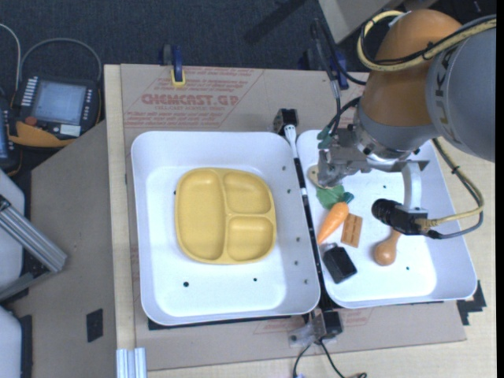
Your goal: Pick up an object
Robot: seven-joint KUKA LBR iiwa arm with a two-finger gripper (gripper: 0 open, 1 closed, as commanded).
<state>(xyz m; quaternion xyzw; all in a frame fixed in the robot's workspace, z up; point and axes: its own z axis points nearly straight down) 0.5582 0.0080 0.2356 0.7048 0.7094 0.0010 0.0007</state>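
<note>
**Operator:** Where is the gripper right now?

**Spotter:** You'll see the gripper (332, 173) low over the right bin (441, 278). It is on that bin's left side, near the wall that meets the left bin (146, 211). The arm reaches in from your right.

**Operator:** Open or closed?

**Spotter:** I cannot tell you. The wrist body hides its tip from this camera.

**Operator:** What is there for it to pick up?

**Spotter:** Just below the gripper in your view is a green piece (337, 194). It may be the carrot's own leafy top, but the view is too poor to say. The orange carrot (334, 220) lies at a slant right under it, thick end up. A tan block (352, 230) sits just beside the carrot on its right. A black block (339, 263) lies below them, near the bin's front left corner. A wooden knob (386, 249) lies further right, apart from the carrot.

**Operator:** And the other bin?

**Spotter:** Your left bin holds a yellow divided plate (224, 215), lying flat near its middle.
</note>
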